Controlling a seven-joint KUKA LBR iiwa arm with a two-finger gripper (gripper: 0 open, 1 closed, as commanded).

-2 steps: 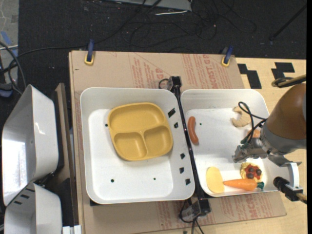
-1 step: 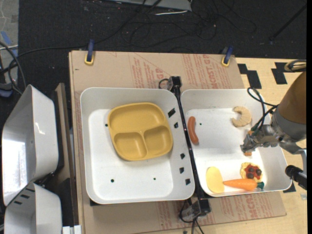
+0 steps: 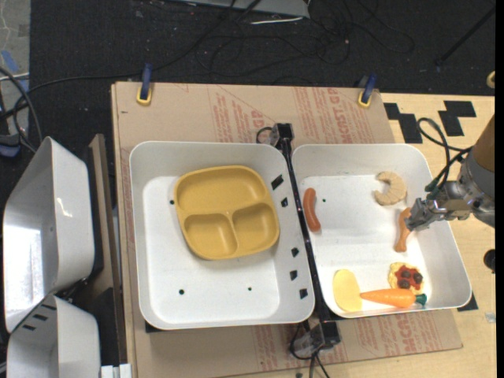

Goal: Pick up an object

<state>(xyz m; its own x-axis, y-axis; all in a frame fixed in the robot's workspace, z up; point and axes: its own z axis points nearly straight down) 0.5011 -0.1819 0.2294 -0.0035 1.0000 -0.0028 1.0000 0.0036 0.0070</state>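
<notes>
Hovering my two-finger gripper (image 3: 415, 215) at the right bin's (image 3: 441, 290) right wall, finger state unclear, I should centre over the thin orange stick-shaped toy (image 3: 402, 235) directly below before descending.

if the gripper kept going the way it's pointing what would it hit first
Most likely the small orange sausage-like piece right under the gripper in the right bin; depth is hard to judge from this slanted view.

1. The arm (image 3: 482, 160) is showing a tan-orange band above a grey, rounded wrist section.
2. The gripper (image 3: 415, 215) is looking dark grey and metallic, built from small blocky parts.
3. A black cable (image 3: 439, 144) is looping beside the wrist.
</notes>
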